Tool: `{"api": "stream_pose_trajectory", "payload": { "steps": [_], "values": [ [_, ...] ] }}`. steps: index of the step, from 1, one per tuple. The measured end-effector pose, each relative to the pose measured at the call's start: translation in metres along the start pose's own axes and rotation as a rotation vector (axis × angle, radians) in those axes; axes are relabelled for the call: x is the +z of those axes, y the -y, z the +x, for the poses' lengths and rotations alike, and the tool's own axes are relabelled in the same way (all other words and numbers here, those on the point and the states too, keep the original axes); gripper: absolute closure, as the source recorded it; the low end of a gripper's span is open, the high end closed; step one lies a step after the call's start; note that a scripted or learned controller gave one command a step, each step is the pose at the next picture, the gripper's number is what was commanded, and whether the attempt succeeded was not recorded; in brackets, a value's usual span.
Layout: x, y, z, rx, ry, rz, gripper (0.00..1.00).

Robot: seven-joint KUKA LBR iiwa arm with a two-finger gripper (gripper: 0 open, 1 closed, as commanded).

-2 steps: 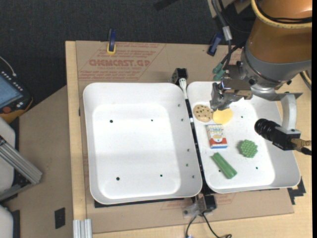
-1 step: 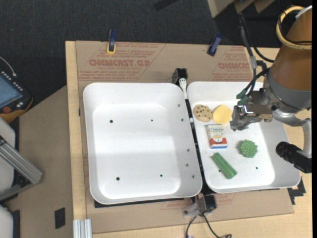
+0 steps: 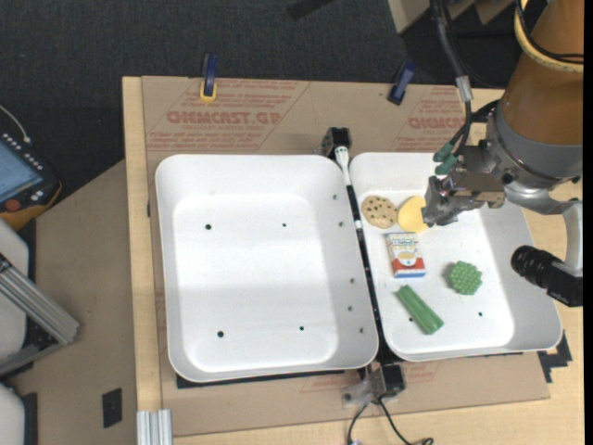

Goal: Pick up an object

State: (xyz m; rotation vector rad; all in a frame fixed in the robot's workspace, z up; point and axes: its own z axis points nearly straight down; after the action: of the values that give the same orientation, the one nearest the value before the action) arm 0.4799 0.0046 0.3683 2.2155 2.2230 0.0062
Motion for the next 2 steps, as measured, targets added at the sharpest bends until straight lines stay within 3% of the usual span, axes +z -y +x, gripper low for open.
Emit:
{"api": "stream_pose_trajectory", "payload": {
  "steps": [1,2],
  "values": [
    [0.041,0.001,-0.047,0.008,0.001,0.009,1.00],
    [-0.002,0.000,0.030,-0.006,-0.002,0.000,1.00]
  ]
}}
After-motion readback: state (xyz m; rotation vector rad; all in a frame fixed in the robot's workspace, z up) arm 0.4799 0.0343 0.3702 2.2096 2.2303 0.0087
